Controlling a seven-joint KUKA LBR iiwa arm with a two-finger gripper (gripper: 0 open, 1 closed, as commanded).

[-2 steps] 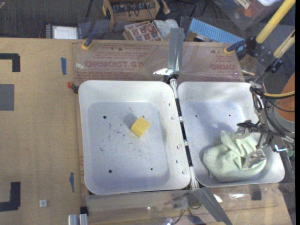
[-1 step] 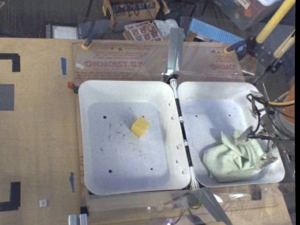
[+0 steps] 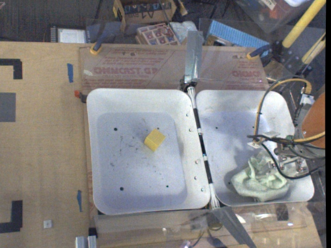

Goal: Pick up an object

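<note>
Here, camera view: the fixed camera looks down at a slant on two shallow white bins that sit side by side on the bench.
Left bin (image 3: pixel 103 138): it holds one small yellow block (image 3: pixel 154 139), lying a little above the middle of the floor and well apart from every wall.
Right bin (image 3: pixel 227 118): it holds a pale green cloth (image 3: pixel 258 182), crumpled in a heap at the lower right corner, near the front wall.
Gripper (image 3: pixel 271 156): it reaches in from the right, low over the right bin, at the upper edge of the cloth; cables loop around it.
State of the gripper: it cannot be told from this view, because the metal parts and the cables overlap there.
Contact: the gripper looks to be touching or just above the cloth, but a hold on it cannot be confirmed.
Handling of the cloth: by its folds it seems soft, light and limp; it probably gives way under pressure and hangs down when lifted.
Where to take the cloth: a raised fold at the top of the heap looks the best place, since a flat edge may slide out of a pinch.
Handling of the block: it looks light and firm, with flat sides that suit a pinch across two opposite faces.
Risk: the cloth can slip free if only a thin layer is caught.
</note>
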